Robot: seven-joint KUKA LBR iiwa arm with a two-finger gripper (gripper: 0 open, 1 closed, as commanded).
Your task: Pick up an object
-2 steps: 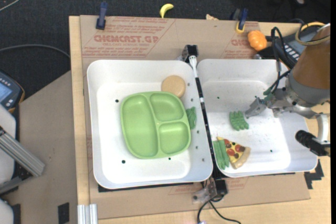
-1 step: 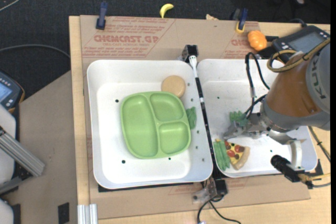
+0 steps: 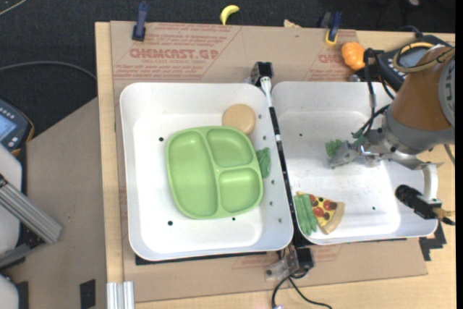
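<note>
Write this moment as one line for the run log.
arm: over right bin | gripper: at small green object, grasp unclear | pizza slice toy: right bin, near corner | green divided plate: left bin

1 fixed cam above bench (image 3: pixel 217 54), angled down on 2 bins.

The arm (image 3: pixel 427 108) enters from three o'clock as a thick, rounded body, orange-brown across its broad upper band and grey beneath. Black cables (image 3: pixel 383 72) loop around its top toward one o'clock. At its end sits the tool (image 3: pixel 346 154), a small metallic grey assembly with thin silvery parts. A black cylindrical fitting (image 3: pixel 414 200) on a pale bracket sits at five o'clock of the wrist.
</note>
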